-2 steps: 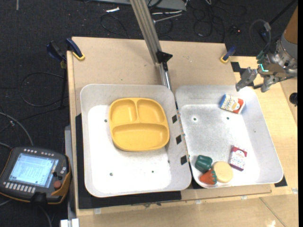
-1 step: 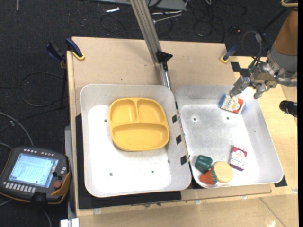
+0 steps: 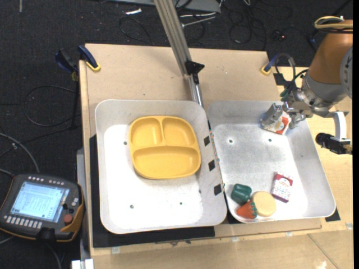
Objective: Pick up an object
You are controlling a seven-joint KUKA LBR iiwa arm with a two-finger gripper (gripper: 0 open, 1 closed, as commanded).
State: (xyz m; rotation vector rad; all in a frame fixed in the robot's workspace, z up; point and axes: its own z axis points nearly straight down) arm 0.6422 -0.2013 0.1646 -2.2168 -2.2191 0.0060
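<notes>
The arm [image 3: 331, 60] comes in from the right side of the bench [image 3: 146, 72], its orange band high near the bench's far right corner and the grey wrist angled down and leftward into the right bin [image 3: 303, 156]. The claw [image 3: 276, 118] sits low at that bin's far edge, close to its far right corner. It is pressed around a small orange-and-white object [image 3: 282, 125] that lies against the bin's far wall; the metal parts crowd over the item, and whether the claw is wide, narrow or actually gripping it cannot be told from this slant.

At the near edge of the right bin, toward its near left corner, lie a green block [image 3: 241, 193], a red piece [image 3: 246, 209] just beside it and a pale yellow round piece [image 3: 264, 203] touching the red one. A small red-and-white box [image 3: 282, 187] rests a little to the right of them, apart from the group.

The left bin [image 3: 112, 167] carries a yellow divided plate [image 3: 165, 147] in its far half, lying flat with its three compartments facing up.
</notes>
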